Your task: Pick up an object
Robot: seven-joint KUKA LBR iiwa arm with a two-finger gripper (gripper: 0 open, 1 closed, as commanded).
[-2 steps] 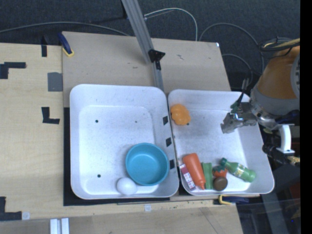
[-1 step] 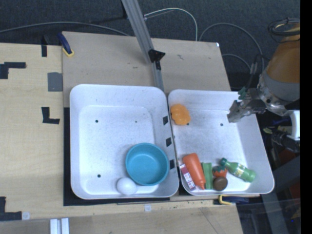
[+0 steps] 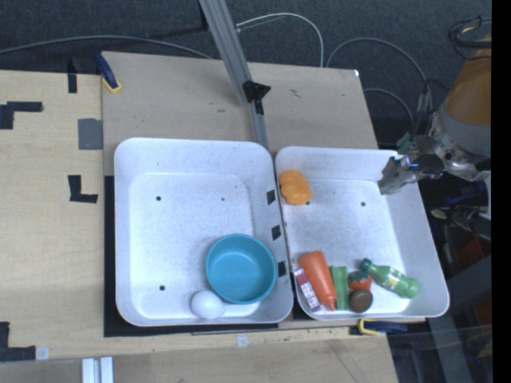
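Over the right bin's (image 3: 415,214) far right rim my pincer (image 3: 393,174) hangs with nothing in it; how wide it stands I cannot tell. I judge the orange lump (image 3: 295,187) against the far left wall the easiest pick: alone, roundish, no clear long axis. I should descend straight over its middle, clear of the wall, closing across its narrower width.

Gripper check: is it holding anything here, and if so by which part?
Nothing is held: the gripper hangs over the right bin's upper right rim, nothing between its fingers.
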